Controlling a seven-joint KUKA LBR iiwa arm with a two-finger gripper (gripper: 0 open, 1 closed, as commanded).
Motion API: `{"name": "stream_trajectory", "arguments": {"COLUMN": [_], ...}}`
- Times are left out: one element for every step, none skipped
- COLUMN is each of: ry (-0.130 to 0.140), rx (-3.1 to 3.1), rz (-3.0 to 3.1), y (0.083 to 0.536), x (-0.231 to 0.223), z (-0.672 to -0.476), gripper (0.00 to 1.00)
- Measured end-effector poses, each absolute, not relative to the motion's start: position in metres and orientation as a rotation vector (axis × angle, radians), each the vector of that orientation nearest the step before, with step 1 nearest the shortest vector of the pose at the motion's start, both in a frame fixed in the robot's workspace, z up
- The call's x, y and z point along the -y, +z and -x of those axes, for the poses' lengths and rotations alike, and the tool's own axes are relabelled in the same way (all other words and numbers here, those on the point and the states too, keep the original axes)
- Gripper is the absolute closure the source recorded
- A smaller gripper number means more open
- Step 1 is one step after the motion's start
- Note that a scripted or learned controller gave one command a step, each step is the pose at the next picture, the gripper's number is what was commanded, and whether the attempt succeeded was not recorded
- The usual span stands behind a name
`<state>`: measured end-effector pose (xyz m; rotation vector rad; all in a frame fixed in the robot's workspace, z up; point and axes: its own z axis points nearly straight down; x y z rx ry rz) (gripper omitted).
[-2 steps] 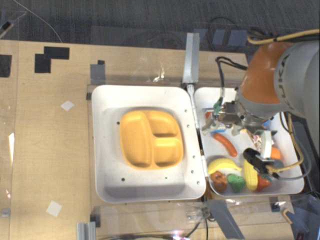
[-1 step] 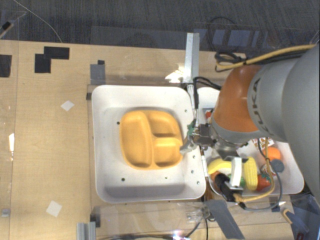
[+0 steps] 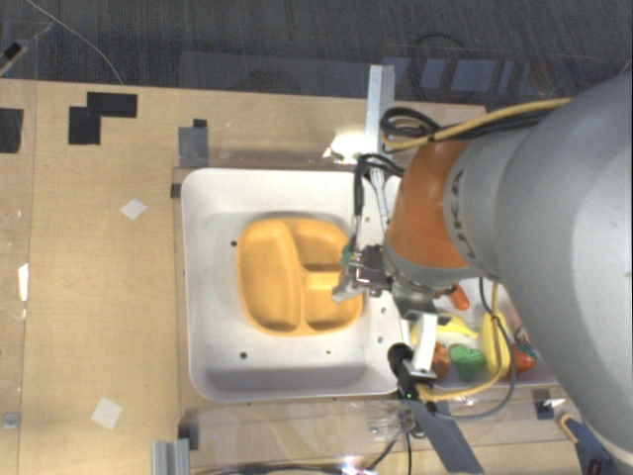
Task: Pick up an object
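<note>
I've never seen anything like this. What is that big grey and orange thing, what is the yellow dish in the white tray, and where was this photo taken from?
The photo comes from one camera fixed above a workbench, looking down at a slant. The big grey shape with the orange band is a robot arm reaching in from the right. At its tip is the end effector, the part meant to pick things up.

On the wooden bench sit two shallow white bins. The left bin holds a yellow dish with separate compartments. The end effector hangs over that dish's right edge; I cannot tell whether it is holding anything.

The arm covers most of the right bin. There I can make out a few small items, including something green and something orange-red, but they are too hidden to name.
</note>
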<state>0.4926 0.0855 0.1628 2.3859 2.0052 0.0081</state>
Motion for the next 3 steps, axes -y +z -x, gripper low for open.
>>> {"name": "stream_trajectory", "arguments": {"ry": [0.065, 0.079, 0.100], "rx": [-1.839, -1.719, -1.547], "rz": [-2.488, -2.551, -2.649], "y": [0.147, 0.144, 0.143], "x": [-0.094, -0.101, -0.104], "z": [-0.518, -0.519, -0.523], "gripper": [0.00, 0.00, 0.00]}}
